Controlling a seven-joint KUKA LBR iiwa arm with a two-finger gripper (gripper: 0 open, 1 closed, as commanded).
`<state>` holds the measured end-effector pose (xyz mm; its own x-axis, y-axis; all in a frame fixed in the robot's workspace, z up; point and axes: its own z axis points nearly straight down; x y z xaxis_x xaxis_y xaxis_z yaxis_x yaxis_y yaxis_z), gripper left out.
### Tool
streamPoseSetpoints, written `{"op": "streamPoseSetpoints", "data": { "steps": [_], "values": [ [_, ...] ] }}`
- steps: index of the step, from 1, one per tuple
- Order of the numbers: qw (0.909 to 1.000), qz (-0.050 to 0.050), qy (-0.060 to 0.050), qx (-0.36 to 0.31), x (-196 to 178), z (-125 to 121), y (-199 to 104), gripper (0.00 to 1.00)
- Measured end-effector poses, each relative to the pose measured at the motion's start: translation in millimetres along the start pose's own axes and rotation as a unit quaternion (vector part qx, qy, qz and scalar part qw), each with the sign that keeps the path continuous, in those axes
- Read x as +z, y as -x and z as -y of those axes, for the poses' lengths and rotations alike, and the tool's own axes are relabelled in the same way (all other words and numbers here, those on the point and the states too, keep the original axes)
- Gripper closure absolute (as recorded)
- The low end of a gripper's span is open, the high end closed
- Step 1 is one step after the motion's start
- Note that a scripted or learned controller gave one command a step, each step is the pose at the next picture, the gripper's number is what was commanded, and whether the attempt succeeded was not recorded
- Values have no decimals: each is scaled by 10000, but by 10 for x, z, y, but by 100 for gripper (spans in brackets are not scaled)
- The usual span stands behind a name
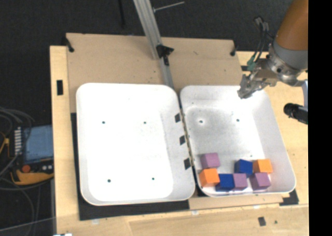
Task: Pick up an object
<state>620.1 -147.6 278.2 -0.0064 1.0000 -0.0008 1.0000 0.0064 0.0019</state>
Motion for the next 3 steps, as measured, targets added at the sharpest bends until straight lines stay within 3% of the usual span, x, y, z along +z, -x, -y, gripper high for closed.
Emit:
{"op": "streamPoseSetpoints", "data": {
  "steps": [1,3],
  "values": [
    [10000,-4,-8,1,11,76,-545,100],
    [10000,-3,-28,5,283,-42,-1592,100]
  ]
}}
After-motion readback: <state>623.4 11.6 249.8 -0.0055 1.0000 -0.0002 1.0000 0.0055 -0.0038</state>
